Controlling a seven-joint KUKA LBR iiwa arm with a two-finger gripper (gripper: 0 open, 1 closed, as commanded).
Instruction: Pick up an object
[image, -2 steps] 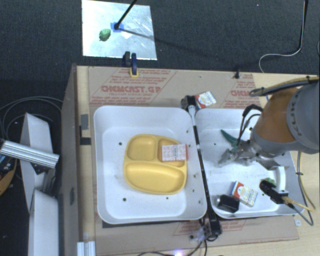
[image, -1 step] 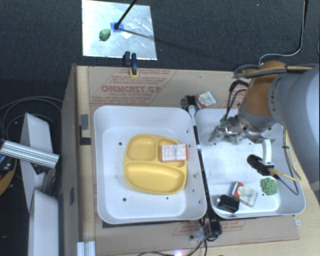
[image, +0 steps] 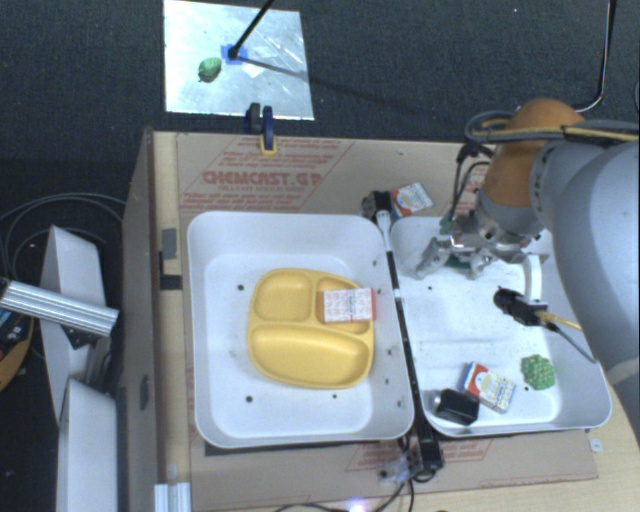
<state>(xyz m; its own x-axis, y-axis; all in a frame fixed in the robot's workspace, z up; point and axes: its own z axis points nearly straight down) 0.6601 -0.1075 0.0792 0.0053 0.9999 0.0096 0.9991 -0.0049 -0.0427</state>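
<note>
Carton (image: 489, 387) print is unreadable to me; bench board (image: 262, 179) reads "CHEMCAST GP". Arm reaches in, gripper (image: 462, 256) low over right bin (image: 440, 330), grip unclear.

Bench surface: brown cardboard sheet with red lettering (image: 265, 172)
Left bin: shallow white plastic bin (image: 215, 300) (resting on the cardboard)
Right bin: shallow white plastic bin (image: 580, 395), touching the left bin
Back edge: small red-and-white carton (image: 411, 198), just beside the right bin
</note>
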